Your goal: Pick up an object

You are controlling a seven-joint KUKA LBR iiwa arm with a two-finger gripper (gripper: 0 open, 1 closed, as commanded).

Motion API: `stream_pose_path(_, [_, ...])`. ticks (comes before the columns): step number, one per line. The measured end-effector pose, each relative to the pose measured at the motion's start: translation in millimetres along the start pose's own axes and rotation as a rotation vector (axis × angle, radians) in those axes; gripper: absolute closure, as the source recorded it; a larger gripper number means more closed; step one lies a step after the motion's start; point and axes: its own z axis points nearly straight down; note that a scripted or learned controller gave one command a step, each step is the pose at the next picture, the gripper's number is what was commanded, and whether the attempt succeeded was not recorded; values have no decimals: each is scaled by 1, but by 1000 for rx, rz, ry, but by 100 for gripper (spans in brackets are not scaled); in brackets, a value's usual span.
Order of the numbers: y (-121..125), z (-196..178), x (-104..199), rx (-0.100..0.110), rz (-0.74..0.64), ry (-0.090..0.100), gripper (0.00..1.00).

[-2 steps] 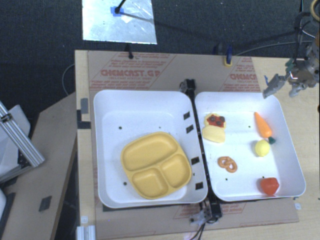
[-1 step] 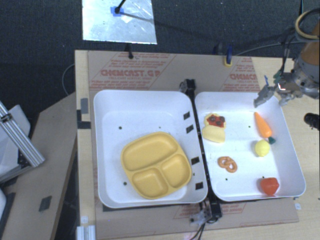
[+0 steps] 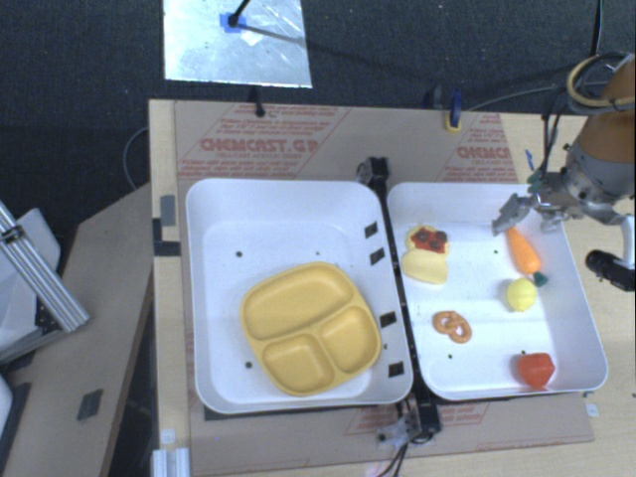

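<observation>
We see the gripper (image 3: 527, 215) spread open and empty above the right bin (image 3: 586, 311), just over the carrot (image 3: 523, 250). We judge this the approach step; next it must descend and close around the carrot.

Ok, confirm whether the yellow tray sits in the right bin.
No: the yellow tray lies in the left bin, beside the right bin.

Silver sheet (image 3: 237, 28) lies beyond the brown board (image 3: 298, 137).
</observation>
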Motion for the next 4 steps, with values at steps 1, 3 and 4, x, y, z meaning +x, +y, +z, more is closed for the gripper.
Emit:
stream_pose_path(1, [-8,47,-3,-2,0,0,0])
stream_pose_path(3, [-4,-11,-2,-9,-3,-2,100])
stream_pose_path(4, [-3,-73,5,-11,-4,-3,100])
